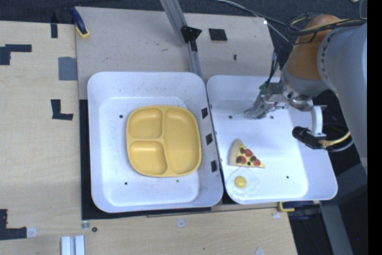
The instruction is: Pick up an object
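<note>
Bench under two white bins, yellow tray, pizza slice, gripper spread apart, holding nothing

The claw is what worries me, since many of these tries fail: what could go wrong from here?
1. The claw sits low over bare floor in the right bin, well apart from the pizza slice and the small yellow piece; closing here would likely grab nothing.
2. The pizza slice lies flat and close to the bin's left wall, so a grasp there may slip or hit the wall.
</note>
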Robot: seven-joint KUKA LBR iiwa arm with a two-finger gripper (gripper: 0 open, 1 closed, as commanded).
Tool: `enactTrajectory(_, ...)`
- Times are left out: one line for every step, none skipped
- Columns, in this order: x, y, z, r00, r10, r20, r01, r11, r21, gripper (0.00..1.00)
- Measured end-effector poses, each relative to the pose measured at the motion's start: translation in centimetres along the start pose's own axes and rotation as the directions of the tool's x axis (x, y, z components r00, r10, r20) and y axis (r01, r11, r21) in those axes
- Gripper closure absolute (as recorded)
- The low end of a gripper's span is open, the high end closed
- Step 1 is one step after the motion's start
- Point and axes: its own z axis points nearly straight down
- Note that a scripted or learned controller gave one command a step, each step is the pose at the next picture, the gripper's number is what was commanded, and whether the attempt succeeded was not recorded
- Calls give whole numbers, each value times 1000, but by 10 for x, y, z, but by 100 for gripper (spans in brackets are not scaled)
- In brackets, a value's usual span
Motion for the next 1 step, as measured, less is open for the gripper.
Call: enactTrajectory(-3,4,-43,1000,2,-4,-2,1000,2,100)
